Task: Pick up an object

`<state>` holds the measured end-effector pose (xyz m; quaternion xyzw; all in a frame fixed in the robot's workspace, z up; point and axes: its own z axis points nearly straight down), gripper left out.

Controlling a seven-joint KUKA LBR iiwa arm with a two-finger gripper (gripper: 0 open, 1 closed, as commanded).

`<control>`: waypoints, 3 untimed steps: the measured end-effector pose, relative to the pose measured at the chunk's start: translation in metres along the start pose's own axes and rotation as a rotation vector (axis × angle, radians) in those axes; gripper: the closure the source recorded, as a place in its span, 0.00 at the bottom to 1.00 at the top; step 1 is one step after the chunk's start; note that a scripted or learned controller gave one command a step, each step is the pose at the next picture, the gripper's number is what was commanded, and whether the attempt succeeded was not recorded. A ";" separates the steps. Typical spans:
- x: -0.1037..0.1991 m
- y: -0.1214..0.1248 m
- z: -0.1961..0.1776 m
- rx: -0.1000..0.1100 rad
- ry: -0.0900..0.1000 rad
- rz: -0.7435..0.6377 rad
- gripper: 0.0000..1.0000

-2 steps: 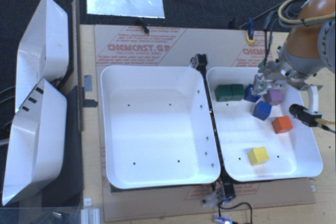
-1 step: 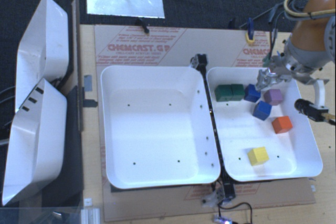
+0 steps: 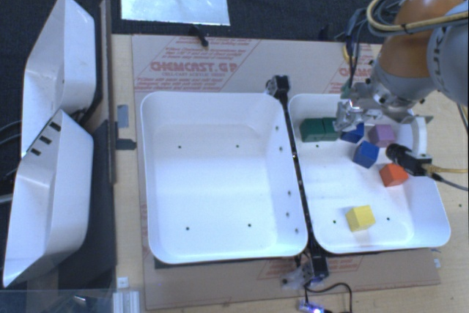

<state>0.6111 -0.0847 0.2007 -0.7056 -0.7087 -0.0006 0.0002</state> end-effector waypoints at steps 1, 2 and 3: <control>0.051 -0.005 -0.016 -0.001 0.000 -0.001 1.00; 0.107 -0.011 -0.029 -0.001 0.000 -0.001 1.00; 0.163 -0.025 -0.034 0.000 0.000 -0.001 1.00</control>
